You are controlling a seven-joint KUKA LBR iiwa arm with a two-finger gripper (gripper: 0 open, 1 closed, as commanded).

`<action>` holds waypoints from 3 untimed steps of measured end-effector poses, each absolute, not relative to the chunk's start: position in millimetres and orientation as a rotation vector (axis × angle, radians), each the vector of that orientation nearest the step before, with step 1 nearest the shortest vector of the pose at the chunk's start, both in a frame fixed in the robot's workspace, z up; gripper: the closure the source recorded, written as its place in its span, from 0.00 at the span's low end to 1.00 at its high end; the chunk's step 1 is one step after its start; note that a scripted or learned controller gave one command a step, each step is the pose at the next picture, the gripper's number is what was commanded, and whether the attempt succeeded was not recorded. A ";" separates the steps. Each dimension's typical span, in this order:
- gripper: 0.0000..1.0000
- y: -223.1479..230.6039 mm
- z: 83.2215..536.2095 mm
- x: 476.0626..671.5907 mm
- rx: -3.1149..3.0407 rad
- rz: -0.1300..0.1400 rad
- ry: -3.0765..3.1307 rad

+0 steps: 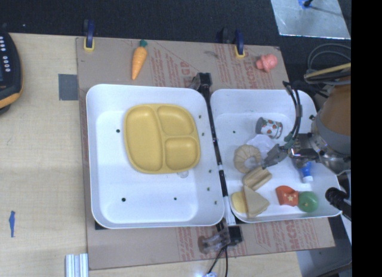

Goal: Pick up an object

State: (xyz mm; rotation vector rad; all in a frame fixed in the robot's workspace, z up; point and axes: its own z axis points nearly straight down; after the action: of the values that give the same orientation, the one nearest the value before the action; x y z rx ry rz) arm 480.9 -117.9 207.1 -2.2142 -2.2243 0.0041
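Note:
My gripper [270, 157] hangs low over the middle of the right bin [239, 99], reaching in from the right. Its tip is just to the right of a beige shell-shaped pastry [245, 157] and above a tan bread slice [256, 178]. I see nothing held in it. Around it lie a small white cup with red spots [270, 128], a blue-and-white piece [306, 171], a red toy fruit [286, 196], a green ball [308, 202] and a sandwich wedge [255, 202] on a yellow round piece [237, 201].
The left bin [101, 168] holds a yellow divided plate [161, 137]. An orange toy carrot [138, 59] and a pink toy [267, 62] lie on the cardboard behind the bins. Cables and the arm body [334, 120] crowd the right bin's right edge.

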 end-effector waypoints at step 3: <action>0.00 -106.5 92.6 579.2 -2.217 -0.003 -2.230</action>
State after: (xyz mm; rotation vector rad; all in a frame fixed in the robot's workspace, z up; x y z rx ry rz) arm 579.2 -106.5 92.6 -2.2165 -2.2299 -0.0025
